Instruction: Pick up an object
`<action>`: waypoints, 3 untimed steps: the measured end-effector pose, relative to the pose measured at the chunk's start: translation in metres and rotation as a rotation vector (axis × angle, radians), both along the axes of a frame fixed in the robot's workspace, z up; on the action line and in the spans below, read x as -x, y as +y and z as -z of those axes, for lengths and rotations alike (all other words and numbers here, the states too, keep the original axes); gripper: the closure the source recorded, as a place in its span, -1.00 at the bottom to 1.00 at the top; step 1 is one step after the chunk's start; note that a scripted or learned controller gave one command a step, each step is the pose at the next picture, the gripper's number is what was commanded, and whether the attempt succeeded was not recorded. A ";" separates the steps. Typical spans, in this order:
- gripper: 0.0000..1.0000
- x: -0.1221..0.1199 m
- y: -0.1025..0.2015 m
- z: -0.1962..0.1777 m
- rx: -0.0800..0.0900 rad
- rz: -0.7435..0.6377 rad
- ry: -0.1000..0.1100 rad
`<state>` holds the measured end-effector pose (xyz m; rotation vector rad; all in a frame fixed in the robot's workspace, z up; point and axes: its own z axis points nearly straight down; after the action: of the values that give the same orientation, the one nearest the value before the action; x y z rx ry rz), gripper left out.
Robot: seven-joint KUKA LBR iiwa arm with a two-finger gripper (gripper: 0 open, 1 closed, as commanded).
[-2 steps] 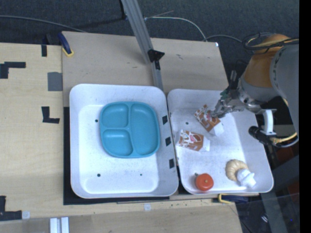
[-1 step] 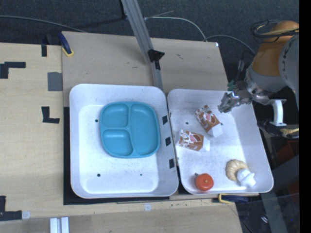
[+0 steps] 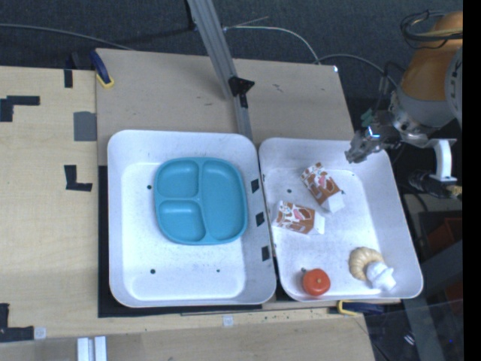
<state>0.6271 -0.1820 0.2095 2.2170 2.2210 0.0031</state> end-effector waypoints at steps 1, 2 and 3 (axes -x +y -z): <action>1.00 0.008 -0.003 -0.050 0.001 0.001 0.000; 1.00 0.015 0.040 -0.043 -0.002 -0.003 0.005; 1.00 0.024 0.082 -0.040 -0.002 -0.003 0.006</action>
<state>0.6032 -0.0997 0.2498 2.2177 2.2282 -0.0016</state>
